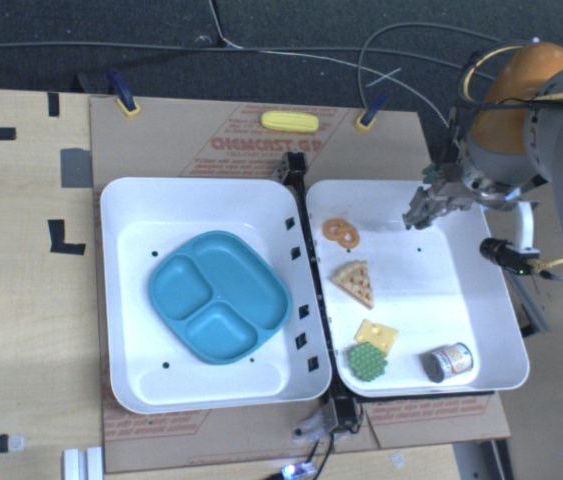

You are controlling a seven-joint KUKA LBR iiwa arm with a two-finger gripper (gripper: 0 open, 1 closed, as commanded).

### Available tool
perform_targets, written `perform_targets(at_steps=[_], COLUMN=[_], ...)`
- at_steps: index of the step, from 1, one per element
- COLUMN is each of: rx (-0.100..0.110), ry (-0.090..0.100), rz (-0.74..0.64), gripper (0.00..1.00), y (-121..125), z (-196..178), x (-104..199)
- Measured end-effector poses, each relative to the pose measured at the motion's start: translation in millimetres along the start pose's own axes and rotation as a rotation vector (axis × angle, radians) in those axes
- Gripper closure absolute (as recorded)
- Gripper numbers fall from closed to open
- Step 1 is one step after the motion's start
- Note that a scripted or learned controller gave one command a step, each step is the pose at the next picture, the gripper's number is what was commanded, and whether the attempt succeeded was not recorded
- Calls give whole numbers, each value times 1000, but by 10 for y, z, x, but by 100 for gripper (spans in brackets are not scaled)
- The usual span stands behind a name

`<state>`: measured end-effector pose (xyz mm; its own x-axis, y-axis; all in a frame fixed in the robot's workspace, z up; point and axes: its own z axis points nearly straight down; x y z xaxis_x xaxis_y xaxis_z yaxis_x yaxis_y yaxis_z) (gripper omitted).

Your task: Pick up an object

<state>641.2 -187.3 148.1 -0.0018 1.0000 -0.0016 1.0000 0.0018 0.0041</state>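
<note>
The right bin [481, 298] holds a pretzel [340, 233], a waffle-patterned pizza slice [354, 283], a yellow cheese wedge [376, 335], a green broccoli piece [366, 362] and a small silver can [448, 361] lying on its side. My gripper [423, 209] hangs over the bin's upper right part, well right of the pretzel, with nothing seen between its fingers. The left bin [121, 268] carries a blue divided plate [219, 296].
A yellow banana-like toy [289, 121] lies on the cardboard behind the bins. Two clamps [121, 96] pin the cardboard's back edge. Cables run across the dark mat at the top. The arm's orange band [526, 78] is at the upper right.
</note>
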Motion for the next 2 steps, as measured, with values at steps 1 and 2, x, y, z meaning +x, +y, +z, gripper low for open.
perform_targets(at_steps=[1, 2], rx=[3, 2], ry=[1, 1], rz=[0, 0], gripper=[100, 100], y=[-18, -9], z=[-424, -810], x=[-26, -22])
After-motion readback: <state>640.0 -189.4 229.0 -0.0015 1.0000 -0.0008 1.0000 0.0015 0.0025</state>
